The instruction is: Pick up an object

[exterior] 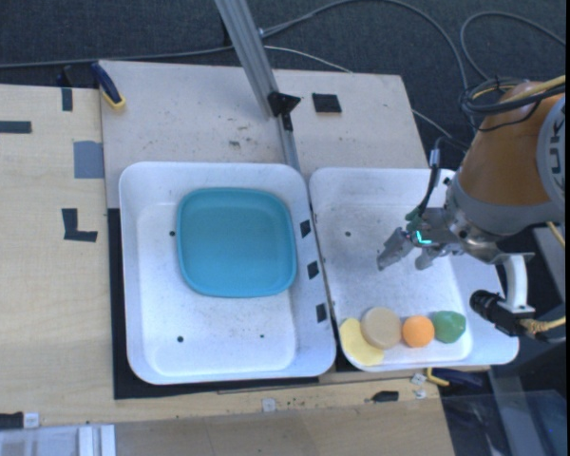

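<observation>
Reaching in from three o'clock, grey arm [513,169] with orange band, its claw [408,253] hanging above the middle of the right bin [361,198].

Claw: two fingers spread apart, one tip toward nine o'clock, the other toward six o'clock; nothing between them.

Right bin, six o'clock edge, a row of four small items: yellow piece [353,348] at the seven o'clock corner, tan round piece [381,327] lying partly over it, orange ball [418,332] just beside that, green piece [448,326] at the five o'clock end, touching the ball. All four rest on the bin floor, apart from the claw, toward six o'clock from it.

Left bin [142,255]: one teal square plate [236,241], lying flat, slightly toward twelve o'clock of centre.

Desk [38,255]: pale wood surface at nine o'clock with dark tape marks; a metal pole [252,50] slants up toward twelve o'clock from between the bins.
</observation>
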{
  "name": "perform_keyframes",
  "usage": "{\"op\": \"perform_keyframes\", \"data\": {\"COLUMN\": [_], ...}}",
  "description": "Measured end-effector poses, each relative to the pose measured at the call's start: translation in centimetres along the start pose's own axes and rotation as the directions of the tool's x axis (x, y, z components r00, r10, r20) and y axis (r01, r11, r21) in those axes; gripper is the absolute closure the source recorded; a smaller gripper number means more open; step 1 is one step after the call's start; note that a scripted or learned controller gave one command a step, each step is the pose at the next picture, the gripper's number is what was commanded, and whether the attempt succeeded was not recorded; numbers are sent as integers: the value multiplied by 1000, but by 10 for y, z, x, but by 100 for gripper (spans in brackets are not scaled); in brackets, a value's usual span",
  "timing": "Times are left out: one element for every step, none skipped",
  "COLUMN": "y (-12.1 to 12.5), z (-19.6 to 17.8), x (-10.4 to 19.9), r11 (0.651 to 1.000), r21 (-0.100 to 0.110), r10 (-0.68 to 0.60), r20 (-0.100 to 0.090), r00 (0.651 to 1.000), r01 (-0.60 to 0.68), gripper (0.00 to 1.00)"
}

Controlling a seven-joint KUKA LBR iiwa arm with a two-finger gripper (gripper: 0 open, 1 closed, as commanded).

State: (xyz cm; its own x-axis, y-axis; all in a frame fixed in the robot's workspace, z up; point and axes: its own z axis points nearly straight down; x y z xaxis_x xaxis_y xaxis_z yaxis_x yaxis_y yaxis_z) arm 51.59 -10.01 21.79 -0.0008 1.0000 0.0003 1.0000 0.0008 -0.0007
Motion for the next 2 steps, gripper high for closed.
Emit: {"op": "perform_keyframes", "data": {"y": [0,6], "z": [0,59], "x": [0,-4], "r11": [1000,1000], "r21": [0,5], "r10": [0,0], "r20": [0,0], "r00": [1000,1000], "r01": [0,0], "gripper": [0,0]}}
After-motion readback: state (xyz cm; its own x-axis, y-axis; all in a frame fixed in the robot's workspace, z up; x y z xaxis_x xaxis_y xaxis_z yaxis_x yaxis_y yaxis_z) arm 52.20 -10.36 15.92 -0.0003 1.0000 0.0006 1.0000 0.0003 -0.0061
